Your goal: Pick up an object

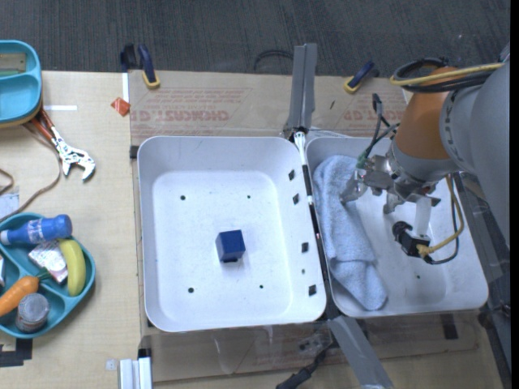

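A small blue cube [231, 245] sits alone near the middle of the left white bin [162, 217]. A crumpled pale blue towel [345, 233] lies along the left side of the right white bin [454, 290]. My gripper [375, 190] hangs low over the right bin, at the towel's upper right edge, under the orange wrist band [422, 128]. From this angle the wrist and cables hide its tip, and I see nothing held in it.
Black cables [418, 245] dangle from the wrist into the right bin. A wall with latches [306, 209] divides the bins. On the bench to the left are a blue tray of food items [45, 274], a wrench [69, 156] and a teal container [18, 79].
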`<state>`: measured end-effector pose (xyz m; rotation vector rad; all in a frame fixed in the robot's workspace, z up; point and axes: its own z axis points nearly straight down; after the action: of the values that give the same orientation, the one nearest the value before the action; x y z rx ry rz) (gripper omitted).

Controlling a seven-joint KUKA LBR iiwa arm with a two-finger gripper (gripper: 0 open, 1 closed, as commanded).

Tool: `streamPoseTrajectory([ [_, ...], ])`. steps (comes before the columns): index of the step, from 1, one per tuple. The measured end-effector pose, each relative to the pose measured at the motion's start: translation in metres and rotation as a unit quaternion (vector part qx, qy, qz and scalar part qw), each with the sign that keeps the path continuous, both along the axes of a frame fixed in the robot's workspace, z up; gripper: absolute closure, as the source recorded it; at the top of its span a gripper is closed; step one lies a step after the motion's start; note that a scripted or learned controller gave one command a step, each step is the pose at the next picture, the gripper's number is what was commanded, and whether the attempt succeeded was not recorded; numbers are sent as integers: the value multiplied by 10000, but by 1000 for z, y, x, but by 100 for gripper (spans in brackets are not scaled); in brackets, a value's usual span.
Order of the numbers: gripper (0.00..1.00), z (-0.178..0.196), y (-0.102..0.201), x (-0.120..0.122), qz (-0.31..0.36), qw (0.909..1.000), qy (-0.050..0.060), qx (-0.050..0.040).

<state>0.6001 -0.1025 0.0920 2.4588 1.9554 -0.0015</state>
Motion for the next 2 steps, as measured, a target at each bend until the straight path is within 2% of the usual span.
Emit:
streamPoseTrajectory([
  [1, 0, 80, -79, 2, -944, 9955, 0, -5],
  [2, 0, 1, 9, 44, -928, 9957, -5, 0],
])
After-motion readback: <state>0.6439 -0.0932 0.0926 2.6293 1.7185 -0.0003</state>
